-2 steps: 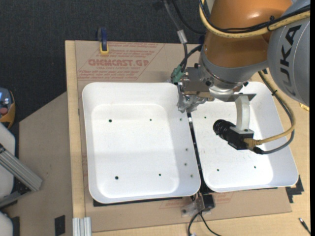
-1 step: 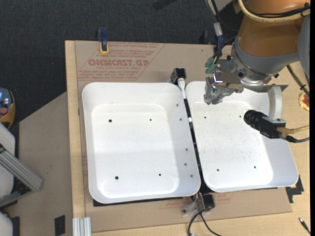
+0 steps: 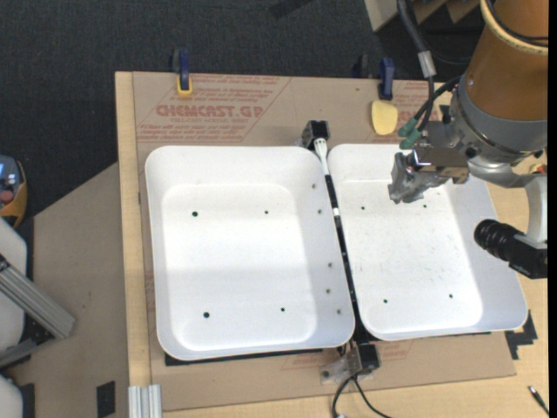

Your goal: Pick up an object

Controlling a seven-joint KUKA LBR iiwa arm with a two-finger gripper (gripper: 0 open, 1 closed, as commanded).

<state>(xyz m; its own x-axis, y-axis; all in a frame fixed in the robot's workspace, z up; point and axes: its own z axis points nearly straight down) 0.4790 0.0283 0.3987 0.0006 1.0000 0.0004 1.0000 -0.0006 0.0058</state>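
Two shallow white plastic bins (image 3: 239, 259) are seen bare, no pickable object can be made out, and the grey metal claw (image 3: 407, 190) — state not discernible — risks closing on nothing.

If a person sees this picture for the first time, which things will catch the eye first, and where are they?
The eye goes first to the two white bins side by side on the brown board: the left bin and the right bin. Next comes the grey and orange arm entering at the upper right, with its gripper over the upper part of the right bin. A small yellow piece lies on the board just beyond that bin.
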